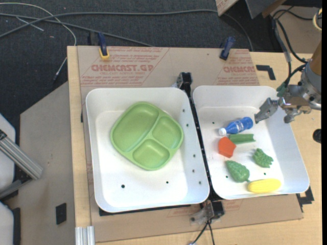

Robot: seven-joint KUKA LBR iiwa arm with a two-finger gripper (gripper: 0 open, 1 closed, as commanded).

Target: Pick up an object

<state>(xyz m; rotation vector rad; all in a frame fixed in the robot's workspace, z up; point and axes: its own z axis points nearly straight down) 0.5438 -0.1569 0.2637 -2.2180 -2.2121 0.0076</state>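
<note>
Hovering over the upper right part of the right bin [299,160], our gripper [278,111] has its fingers spread wide with nothing between them. We see the nearest object, a blue bottle [236,126], lying just to the left of and slightly below the fingers, its long axis running left to right with the white cap at the left end. A green stick [242,138] lies just beneath it. We judge a short leftward descent comes next.

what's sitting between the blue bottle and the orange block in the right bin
In the camera view, a green stick lies between the blue bottle above it and the orange block below and to its left.
</note>
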